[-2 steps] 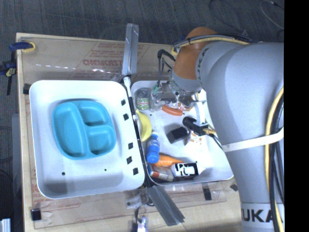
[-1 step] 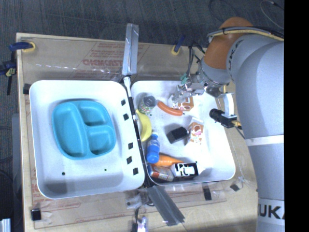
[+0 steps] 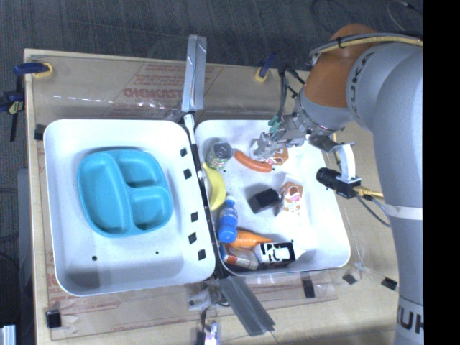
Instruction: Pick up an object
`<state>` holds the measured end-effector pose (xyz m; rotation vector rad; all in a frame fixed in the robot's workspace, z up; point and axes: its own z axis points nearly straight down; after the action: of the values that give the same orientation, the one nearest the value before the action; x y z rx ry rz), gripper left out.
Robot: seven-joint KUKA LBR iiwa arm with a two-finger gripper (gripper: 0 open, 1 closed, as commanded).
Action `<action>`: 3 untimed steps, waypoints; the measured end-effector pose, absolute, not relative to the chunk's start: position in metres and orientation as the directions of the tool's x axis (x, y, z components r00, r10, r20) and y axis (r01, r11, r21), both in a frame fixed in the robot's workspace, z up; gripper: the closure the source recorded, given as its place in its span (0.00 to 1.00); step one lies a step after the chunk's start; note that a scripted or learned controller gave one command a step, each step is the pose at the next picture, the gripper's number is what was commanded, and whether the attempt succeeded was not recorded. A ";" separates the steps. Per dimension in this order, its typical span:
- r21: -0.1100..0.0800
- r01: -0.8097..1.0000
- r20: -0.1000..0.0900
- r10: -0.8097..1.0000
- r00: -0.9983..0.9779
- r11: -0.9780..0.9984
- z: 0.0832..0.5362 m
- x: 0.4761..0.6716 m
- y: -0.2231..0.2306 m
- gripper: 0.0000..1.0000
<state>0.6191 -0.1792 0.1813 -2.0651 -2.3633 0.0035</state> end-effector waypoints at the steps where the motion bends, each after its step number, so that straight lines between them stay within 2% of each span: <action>1: -0.004 0.952 0.002 0.952 -0.306 0.306 0.147 0.587 -0.211 0.00; 2: -0.003 0.940 0.002 0.940 -0.342 0.342 0.096 0.638 -0.186 0.00; 3: -0.004 0.939 0.002 0.939 -0.344 0.344 0.103 0.639 -0.185 1.00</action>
<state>0.6387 -0.1853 0.1032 -1.7976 -2.5720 0.0036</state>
